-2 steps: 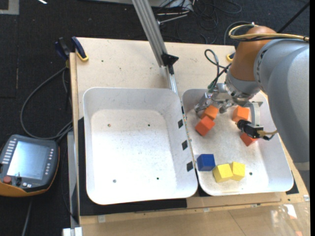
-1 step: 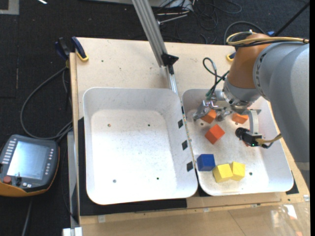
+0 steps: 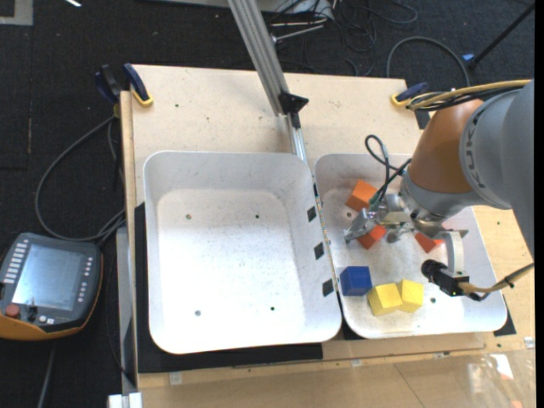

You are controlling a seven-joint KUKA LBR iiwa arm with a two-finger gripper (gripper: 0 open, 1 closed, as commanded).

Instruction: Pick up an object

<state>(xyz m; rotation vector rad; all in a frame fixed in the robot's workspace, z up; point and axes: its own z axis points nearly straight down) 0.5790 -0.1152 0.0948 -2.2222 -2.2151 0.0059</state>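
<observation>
My gripper is low inside the right bin, near its left wall. Directly under its tip lies a red-orange block, partly covered by the gripper. An orange block lies just behind it. At the front of the bin sit a blue cube and two yellow blocks, side by side. A small red piece peeks out under the wrist. Whether the red-orange block is gripped cannot be made out.
The left bin stands next to the right one, their walls meeting at the middle. A metal pole slants in from the back to the bins' junction. The grey and orange arm covers the right bin's back right part.
</observation>
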